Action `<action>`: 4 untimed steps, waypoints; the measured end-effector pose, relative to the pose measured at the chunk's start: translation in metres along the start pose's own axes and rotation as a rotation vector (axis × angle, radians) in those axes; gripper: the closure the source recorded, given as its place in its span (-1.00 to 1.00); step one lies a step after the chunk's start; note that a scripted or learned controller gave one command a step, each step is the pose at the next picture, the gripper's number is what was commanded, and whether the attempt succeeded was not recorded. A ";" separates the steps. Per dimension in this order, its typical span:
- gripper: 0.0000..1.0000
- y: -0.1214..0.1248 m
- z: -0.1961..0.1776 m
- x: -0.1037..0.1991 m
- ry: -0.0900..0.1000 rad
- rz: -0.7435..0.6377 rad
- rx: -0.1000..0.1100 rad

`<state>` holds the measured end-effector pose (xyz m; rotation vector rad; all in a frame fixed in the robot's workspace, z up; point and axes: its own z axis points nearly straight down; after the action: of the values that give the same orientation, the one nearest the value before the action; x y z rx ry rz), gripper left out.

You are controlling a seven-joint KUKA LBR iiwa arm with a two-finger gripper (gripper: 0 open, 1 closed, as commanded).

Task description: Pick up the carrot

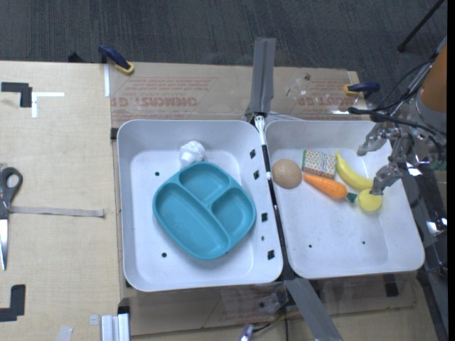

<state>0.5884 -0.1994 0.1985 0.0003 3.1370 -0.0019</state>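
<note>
The small orange toy carrot (325,185) lies in the right white bin (355,254) beside a yellow banana (352,172), not yet picked, so the metal gripper (389,163), empty and slightly open, must reach left.

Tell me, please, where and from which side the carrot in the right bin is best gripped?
Grip the carrot at mid-length, coming from above, fingers across its narrow width. It lies flat and slanted; a brown egg-shaped item crowds its thick end and a lemon its green tip, so the middle looks freest.
</note>
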 end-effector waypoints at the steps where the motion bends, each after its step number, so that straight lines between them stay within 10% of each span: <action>1: -1.00 0.059 0.105 0.025 0.000 -0.036 0.000; 2: 1.00 0.060 0.094 0.023 -0.006 -0.040 0.002; 3: 1.00 0.080 -0.101 -0.072 -0.003 0.015 -0.001; 4: 1.00 0.079 -0.033 0.006 0.002 -0.015 -0.001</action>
<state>0.5819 -0.1204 0.2315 -0.0237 3.1392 -0.0005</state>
